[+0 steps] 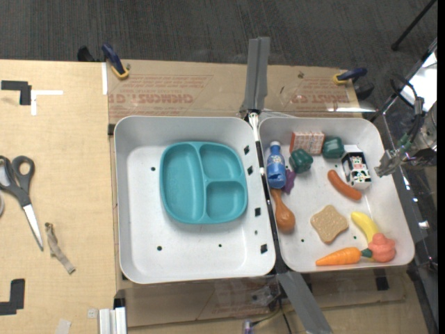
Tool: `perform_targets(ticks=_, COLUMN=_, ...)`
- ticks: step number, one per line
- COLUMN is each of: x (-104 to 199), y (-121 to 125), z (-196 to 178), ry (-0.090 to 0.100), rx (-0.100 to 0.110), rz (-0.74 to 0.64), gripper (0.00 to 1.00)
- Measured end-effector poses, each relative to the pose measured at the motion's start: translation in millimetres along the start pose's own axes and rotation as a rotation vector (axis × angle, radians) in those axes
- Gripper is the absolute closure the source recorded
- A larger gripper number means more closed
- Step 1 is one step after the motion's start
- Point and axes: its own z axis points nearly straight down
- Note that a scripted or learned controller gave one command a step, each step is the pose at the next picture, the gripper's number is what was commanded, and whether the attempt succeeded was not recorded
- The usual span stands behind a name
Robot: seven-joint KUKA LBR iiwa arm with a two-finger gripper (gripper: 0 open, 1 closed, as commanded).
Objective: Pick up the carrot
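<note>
The carrot (340, 257) lies on its side near the front edge of the right bin (389, 155), its orange tip pointing left and its green end touching a pink toy (383, 248) in the front right corner. Just behind it sit a slice of toast (329, 223) and a yellow banana (364, 225). Further back there is a sausage (344, 184), a small milk carton (357, 169), two dark green pieces and a blue bottle (276, 165) by the dividing wall, with a brown drumstick (282, 212) below it. The left bin (132, 207) holds a teal divided plate (204, 183). The gripper (391, 160) hangs at the right bin's right rim, well apart from the carrot, and from here I can't make out how its fingers stand. Scissors (21, 193) lie on the bench off to the left.
</note>
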Motion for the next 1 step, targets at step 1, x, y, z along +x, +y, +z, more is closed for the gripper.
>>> perform_targets(ticks=1, x=-8.9, y=47.9, z=-7.5, ry=0.0, rx=0.001, rz=0.213, gripper=1.0)
